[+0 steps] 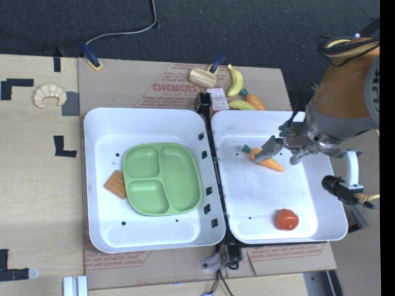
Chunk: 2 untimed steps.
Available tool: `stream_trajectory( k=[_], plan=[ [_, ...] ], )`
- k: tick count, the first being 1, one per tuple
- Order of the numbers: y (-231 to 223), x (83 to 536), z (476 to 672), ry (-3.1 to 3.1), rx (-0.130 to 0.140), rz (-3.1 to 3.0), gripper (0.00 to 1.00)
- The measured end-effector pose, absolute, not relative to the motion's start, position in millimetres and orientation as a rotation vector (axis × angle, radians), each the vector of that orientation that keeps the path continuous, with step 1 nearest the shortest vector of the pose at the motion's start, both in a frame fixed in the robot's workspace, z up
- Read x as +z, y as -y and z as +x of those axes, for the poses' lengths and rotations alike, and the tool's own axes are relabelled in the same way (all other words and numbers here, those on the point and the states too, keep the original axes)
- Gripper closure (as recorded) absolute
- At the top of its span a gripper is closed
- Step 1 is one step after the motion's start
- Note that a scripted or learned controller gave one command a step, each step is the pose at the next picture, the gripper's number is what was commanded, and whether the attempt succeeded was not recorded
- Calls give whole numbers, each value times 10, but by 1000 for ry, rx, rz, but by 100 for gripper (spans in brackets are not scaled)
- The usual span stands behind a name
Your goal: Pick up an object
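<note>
A small orange carrot [266, 160] with a green top lies in the upper middle of the right bin [247, 227]. A red tomato [286, 219] sits near that bin's front right. My gripper [284, 152] hangs over the right bin, just right of the carrot. Its fingers stand apart, so it is open; the left finger [270, 147] reaches over the carrot's upper end and the right finger [298, 157] is off to the side. Nothing is between them. In the left bin [99, 227] lie a green divided plate [163, 179] and a tan wedge [115, 184] at the plate's left edge.
Behind the bins on the cardboard lie a bread roll [202, 76], a banana [235, 81], another carrot [252, 99] and a small box [217, 97]. A croissant [49, 95] rests on the bench at far left. A black cable [148, 17] runs across the back.
</note>
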<state>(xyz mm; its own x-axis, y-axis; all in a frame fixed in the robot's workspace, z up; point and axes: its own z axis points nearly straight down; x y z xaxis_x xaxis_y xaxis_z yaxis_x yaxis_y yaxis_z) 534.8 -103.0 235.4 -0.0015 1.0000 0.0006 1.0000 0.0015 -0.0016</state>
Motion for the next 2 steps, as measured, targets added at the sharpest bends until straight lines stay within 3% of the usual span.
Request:
stream_trajectory(
  k=[1,2],
  plan=[
    [1497,1401,5598,2219,4,-2219,0],
    [1245,921,5999,2236,-11,-2236,0]
  ],
)
